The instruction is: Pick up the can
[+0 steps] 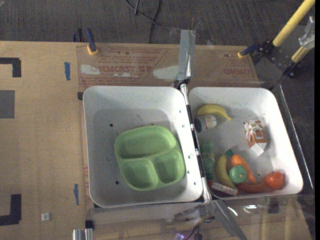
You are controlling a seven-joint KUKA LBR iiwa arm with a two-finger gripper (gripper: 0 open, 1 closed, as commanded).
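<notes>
A small pale cylindrical can with a dark end cap (207,122) is seen lying on its side in the right-hand shallow white plastic bin (280,115), pressed close to the wall shared with the left-hand white bin (95,134), where a light green divided plastic plate (150,156) is set. The can's long axis is laid roughly across the bin, slightly tilted, with the dark cap turned toward the dividing wall. A yellow toy banana (214,110) is curved just behind it, seemingly touching. A red-and-white carton (255,134) is placed well apart to the right, and a cluster of toy fruit and vegetables (240,174) is heaped along the near side. Since the arm is brought in from the right, a reach across the whole bin is judged necessary, with closure across the can's short axis, between banana and open floor.
</notes>
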